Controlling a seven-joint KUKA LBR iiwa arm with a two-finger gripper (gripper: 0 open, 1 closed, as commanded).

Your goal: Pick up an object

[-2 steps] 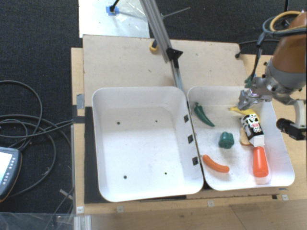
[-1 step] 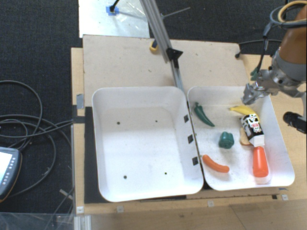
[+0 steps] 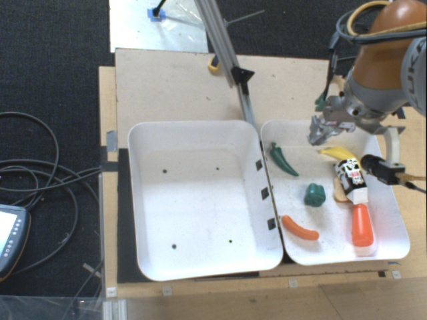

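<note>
A single fixed camera looks down at a slant from above the worktop [image 3: 173,85], far enough back to take in both white bins [image 3: 200,199] whole.

Arm [image 3: 390,52] cut off at right edge; gripper [image 3: 320,133] blurred; banana [image 3: 339,153] partly hidden behind bottle [image 3: 352,179].

The gripper [image 3: 320,133] hangs over the right bin [image 3: 393,245] (far end), near a green pepper [image 3: 283,160] and a banana [image 3: 339,153].
</note>
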